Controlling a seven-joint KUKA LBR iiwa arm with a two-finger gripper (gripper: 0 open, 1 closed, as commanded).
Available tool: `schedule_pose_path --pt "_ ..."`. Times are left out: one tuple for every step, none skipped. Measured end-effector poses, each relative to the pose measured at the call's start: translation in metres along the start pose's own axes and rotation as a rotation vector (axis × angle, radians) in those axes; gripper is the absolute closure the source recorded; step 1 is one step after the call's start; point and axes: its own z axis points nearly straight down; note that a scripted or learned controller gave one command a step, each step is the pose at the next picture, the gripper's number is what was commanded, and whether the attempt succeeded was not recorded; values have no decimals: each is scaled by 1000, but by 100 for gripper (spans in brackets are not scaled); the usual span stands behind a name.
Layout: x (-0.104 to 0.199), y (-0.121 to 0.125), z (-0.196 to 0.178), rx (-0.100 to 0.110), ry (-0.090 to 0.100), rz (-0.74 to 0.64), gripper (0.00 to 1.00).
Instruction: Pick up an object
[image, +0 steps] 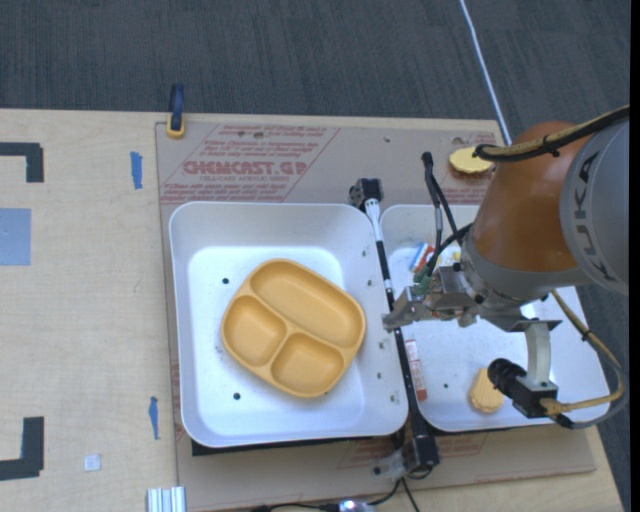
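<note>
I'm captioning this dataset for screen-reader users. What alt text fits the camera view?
A grey robot arm with an orange band reaches from the right over the right white bin, where a small tan object lies near the front. The left white bin holds a yellow three-compartment tray.

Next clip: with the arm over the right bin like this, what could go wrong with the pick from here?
1. The small tan object lies near the right bin's front wall, which may block a clean approach.
2. Loose cables hang by the wrist over the divider between the bins and might snag.
3. The yellow divided plate in the left bin is wide and shallow, so a try at it could slip.
</note>
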Motion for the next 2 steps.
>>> schedule_pose_path --pt "0 1 -10 -3 -1 -1 100" --pt "1 2 -20 -6 -1 -2 100"
